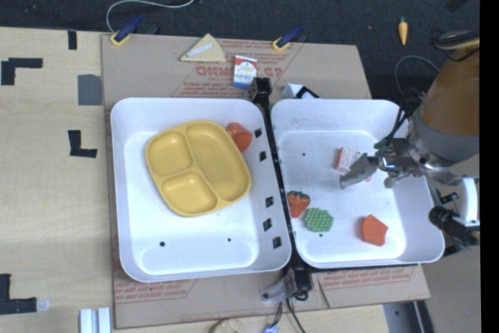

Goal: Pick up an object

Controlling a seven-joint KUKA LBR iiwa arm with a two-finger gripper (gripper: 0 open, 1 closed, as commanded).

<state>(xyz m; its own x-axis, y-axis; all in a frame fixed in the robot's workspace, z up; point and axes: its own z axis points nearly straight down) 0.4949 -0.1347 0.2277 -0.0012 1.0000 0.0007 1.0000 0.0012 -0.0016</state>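
Note:
The right bin (405, 121) holds a small white and red carton (344, 158), a red strawberry toy (298, 203), a green round toy (317, 220) and an orange block (374, 230). My gripper (370, 177) hangs over the right bin's middle, just right of the carton and above the orange block. Its two fingers are spread open, and I see nothing between them. One grey finger (353, 173) points down-left, close beside the carton's lower edge.
The left bin (129, 191) carries a yellow divided plate (197, 166) with a red-orange toy (240, 136) at its upper right edge. A black divider (269, 168) separates the bins. A small box (245, 72) and a wedge (204, 49) lie behind the bins.

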